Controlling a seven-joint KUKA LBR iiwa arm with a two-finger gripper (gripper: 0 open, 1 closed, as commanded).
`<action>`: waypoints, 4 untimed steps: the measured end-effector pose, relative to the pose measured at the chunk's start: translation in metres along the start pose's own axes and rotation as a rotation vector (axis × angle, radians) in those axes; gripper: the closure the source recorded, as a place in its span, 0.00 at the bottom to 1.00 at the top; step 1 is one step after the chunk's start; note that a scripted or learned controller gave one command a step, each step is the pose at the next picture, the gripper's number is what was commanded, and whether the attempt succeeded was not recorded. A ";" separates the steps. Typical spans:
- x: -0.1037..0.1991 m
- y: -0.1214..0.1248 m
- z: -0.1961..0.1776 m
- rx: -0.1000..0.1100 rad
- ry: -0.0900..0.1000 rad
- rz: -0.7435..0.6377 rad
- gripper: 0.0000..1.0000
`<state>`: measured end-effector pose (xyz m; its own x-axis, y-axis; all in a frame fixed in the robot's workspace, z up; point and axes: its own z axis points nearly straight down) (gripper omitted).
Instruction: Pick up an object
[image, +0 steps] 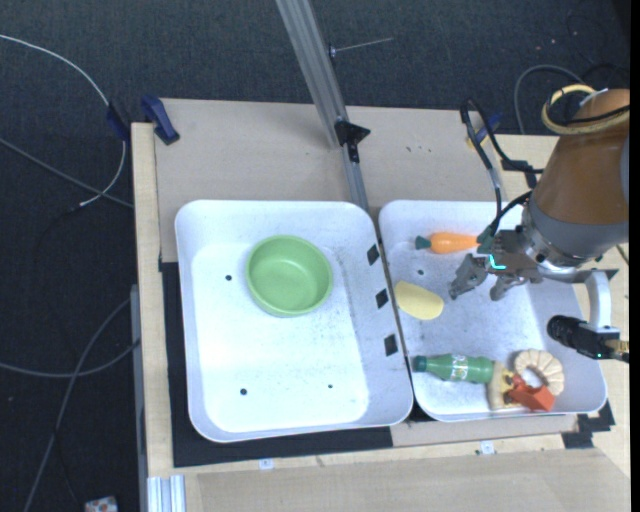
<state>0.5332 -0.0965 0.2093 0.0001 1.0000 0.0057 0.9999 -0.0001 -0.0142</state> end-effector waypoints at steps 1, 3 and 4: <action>0.000 0.001 -0.003 -0.006 0.000 0.000 0.00; -0.002 0.008 0.090 0.002 0.001 0.001 0.00; -0.001 0.007 0.116 0.001 0.002 0.002 0.00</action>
<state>0.5388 -0.0971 0.0935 0.0018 1.0000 0.0074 0.9999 -0.0017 -0.0156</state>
